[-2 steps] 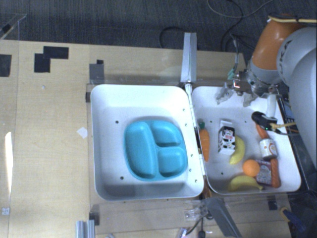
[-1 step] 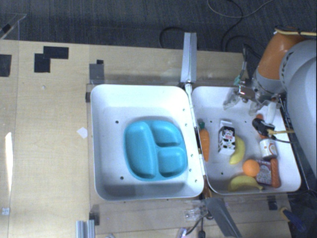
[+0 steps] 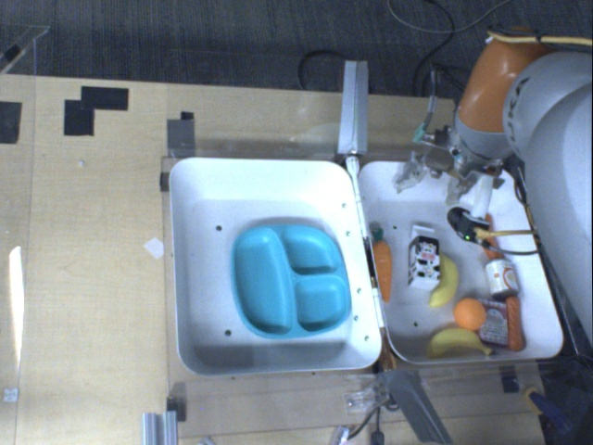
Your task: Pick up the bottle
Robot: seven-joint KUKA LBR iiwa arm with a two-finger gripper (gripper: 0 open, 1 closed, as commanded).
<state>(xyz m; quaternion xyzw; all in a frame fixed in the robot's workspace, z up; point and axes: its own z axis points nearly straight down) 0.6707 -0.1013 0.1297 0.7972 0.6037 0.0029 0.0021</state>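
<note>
Lowest in the frame, along the bottom edge of the right bin (image 3: pixel 552 345), lie a banana (image 3: pixel 452 343), an orange (image 3: pixel 470 314) and a dark red packet (image 3: pixel 507 324), crowded together as loose things tipped into a bin would be. Just above the packet, at the bin's right side, is the bottle (image 3: pixel 500 277). It is a small white body with a red label, and I judge it to be the task's thing, though it is small in view. Its long axis seems to run up and down the frame, cap toward the top; I cannot tell whether it stands or lies. A second banana (image 3: pixel 446 284), a spotted white box (image 3: pixel 424 256) and a carrot (image 3: pixel 381 265) sit to its left. In the left bin (image 3: pixel 190 248) rests a blue divided tray (image 3: pixel 289 279). Farthest up, the gripper (image 3: pixel 434 182) hangs over the right bin's top edge with its fingers (image 3: pixel 406 174) spread and nothing between them, up and left of the bottle, probably poised for a descent.
</note>
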